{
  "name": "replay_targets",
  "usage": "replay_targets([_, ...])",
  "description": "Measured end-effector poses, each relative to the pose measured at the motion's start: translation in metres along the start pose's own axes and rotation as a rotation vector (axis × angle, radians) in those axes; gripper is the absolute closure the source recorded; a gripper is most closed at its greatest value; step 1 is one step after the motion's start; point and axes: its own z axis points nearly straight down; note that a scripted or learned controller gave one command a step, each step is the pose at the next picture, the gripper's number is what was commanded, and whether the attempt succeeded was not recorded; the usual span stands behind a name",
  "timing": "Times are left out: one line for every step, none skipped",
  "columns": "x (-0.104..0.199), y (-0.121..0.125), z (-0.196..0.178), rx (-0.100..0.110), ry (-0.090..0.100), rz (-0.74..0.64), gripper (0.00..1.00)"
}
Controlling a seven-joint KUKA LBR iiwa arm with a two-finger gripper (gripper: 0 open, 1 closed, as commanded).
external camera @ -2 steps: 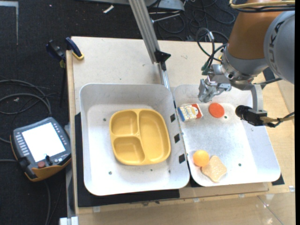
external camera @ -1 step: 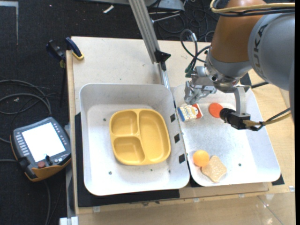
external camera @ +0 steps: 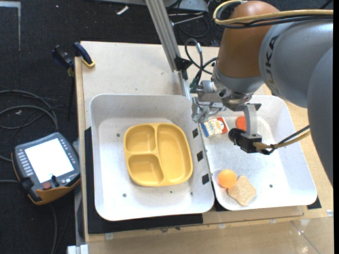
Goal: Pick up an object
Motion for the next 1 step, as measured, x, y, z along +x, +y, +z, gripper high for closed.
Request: replay_targets([0.0484, -0.0053, 0.0169, 0.001, 0.000, 0.000, 1.00])
